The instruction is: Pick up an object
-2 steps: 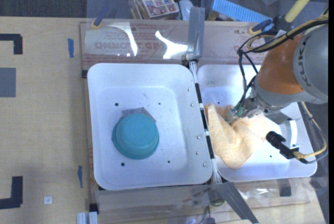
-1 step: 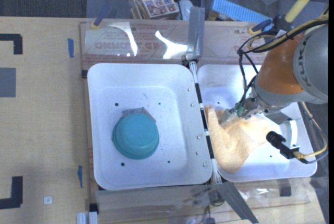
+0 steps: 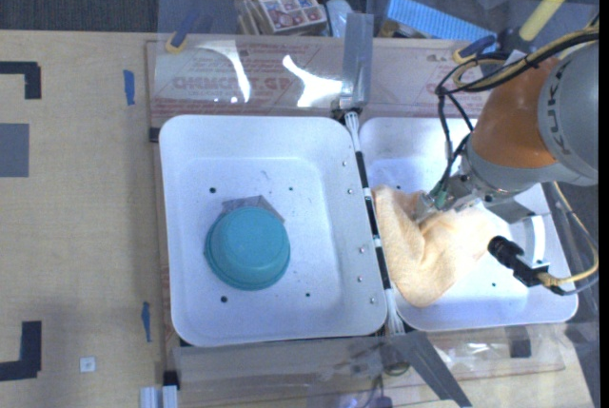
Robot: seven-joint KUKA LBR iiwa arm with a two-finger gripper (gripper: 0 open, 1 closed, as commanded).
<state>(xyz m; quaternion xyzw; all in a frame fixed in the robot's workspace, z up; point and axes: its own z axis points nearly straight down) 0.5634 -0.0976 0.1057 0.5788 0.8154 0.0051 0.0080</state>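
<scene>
Two shallow white bins sit side by side on the desk point(image 3: 76, 206), and our choice of object comes down to the teal bowl point(image 3: 247, 247), upside down in the left bin point(image 3: 190, 149) at lower centre of the frame, or the yellow cloth point(image 3: 428, 249) crumpled in the right bin point(image 3: 400, 135), its left edge up against the divider. The gripper point(image 3: 443, 198) is low over the cloth's upper edge at centre right, seemingly touching the fabric, so we judge the cloth to be the target. Whether the gripper is spread or pinched we cannot tell, as the wrist and cables crowd that spot. To do this step well, we should press into a thick fold rather than a flat edge, close fully before lifting, then rise straight up and slowly, since limp cloth slips out easily and its trailing end may drag along the bin wall.
</scene>
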